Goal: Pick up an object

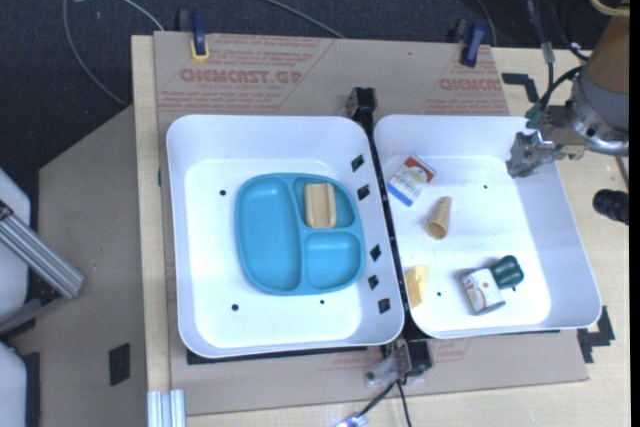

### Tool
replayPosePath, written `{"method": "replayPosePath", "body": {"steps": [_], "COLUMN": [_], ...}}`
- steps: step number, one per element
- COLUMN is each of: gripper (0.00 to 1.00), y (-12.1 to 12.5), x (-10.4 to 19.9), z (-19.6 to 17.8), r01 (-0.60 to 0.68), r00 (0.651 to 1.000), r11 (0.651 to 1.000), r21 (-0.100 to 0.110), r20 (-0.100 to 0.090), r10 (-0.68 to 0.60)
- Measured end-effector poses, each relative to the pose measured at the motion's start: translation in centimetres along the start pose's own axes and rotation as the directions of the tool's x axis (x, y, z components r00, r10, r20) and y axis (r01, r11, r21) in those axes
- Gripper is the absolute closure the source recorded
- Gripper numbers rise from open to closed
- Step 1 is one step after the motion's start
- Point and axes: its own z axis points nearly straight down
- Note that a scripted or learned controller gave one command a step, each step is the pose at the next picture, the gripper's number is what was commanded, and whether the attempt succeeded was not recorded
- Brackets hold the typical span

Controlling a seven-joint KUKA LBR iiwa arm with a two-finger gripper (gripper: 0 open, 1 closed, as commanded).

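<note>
We locate the grey two-finger jaws [524, 159] at the upper right corner of the right shallow white bin [560, 245], above its rim; whether they are released or clenched we cannot tell, and nothing shows between them. The grey arm [600, 110] enters from the right.

Inside the right bin we find five objects. A small white carton with red and blue print [410, 181] lies nearest the jaws, long axis diagonal. A tan cone-shaped piece [438, 217] lies near the centre, narrow end pointing up the view. A yellow wedge-shaped block [416, 284] rests against the left wall, long axis near vertical. A white and red box [481, 291] touches a dark green rounded object [507, 271] at the lower right.

The left shallow white bin [200, 215] carries a blue divided plastic tray [270, 235]; a tan rectangular block [319, 205] lies in its upper right compartment, long axis vertical. Both bins sit on the brown desk [150, 165].
</note>
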Motion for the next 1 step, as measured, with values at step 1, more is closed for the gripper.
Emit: {"method": "replayPosePath", "body": {"steps": [1], "gripper": [1.0], "y": [0.18], "x": [-0.02], "z": [-5.42], "r01": [0.0], "r00": [1.0], "r11": [1.0], "r21": [-0.001], "r20": [0.0], "r10": [0.0]}}
